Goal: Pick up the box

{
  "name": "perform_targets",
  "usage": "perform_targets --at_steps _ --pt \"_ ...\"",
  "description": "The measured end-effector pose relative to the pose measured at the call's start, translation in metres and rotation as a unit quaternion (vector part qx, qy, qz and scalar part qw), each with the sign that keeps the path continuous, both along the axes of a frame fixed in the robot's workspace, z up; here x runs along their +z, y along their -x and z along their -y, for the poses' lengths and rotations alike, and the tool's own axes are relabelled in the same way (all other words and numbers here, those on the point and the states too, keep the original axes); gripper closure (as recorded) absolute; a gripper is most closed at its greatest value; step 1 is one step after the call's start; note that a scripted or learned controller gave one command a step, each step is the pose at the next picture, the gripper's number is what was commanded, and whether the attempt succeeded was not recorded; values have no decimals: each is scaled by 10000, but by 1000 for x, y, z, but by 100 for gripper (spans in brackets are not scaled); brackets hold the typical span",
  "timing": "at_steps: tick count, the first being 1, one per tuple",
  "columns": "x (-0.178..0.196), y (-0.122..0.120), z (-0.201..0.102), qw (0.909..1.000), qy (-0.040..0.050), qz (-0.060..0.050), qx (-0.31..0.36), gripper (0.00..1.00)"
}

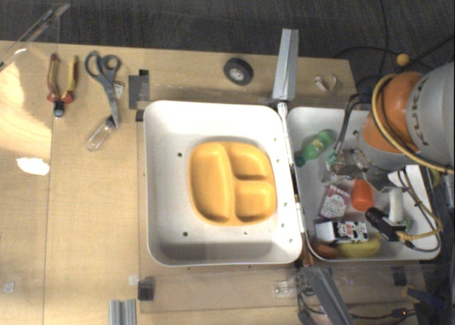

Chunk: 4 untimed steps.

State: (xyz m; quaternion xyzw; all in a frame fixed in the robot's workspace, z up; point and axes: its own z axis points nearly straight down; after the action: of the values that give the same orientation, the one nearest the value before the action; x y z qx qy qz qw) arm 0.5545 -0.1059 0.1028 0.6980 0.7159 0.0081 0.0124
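Still, the box [343, 231] lies low in the right bin [306, 195], near its front wall, a small black-and-white carton with a printed face too small to read. It rests flat among the clutter, so the pick-up looks not yet done: nothing shows it lifted or clasped. Just in front of it lies a banana [359, 248], and a dark reddish thing touches its left end, though what that is cannot be made out. Above the box sits a pale pink packet [333, 204] with fine print that is likewise unreadable, and beside that an orange-red item [362, 194]. Farther back in the same bin is a green bottle [316, 146].

The arm [416, 121] hangs over the back right of this bin, its wrist well apart from the box. The gripper [341, 167] is lost among cables and dark parts, so whether it is wide or narrow cannot be told. By my judgement, the reach, the grasp and the lift all remain.

The left bin [163, 174] holds a yellow divided tray [232, 181]. On the bench lie scissors [106, 85], pliers [60, 83] and a roll of tape [238, 70]. Part of a maker's name in dark letters shows on the arm's grey shell at the frame edge, too cut off to read.
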Motion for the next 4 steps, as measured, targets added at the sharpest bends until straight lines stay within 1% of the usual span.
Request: perform_targets --at_steps 1,2,3,4 --pt "0 0 0 10000 0 -2 0 0" --pt "-12 34 -13 9999 -3 -40 118 0" --pt "0 30 -12 9999 14 10 124 100" --pt "83 63 -58 9727 15 -108 2320 100"
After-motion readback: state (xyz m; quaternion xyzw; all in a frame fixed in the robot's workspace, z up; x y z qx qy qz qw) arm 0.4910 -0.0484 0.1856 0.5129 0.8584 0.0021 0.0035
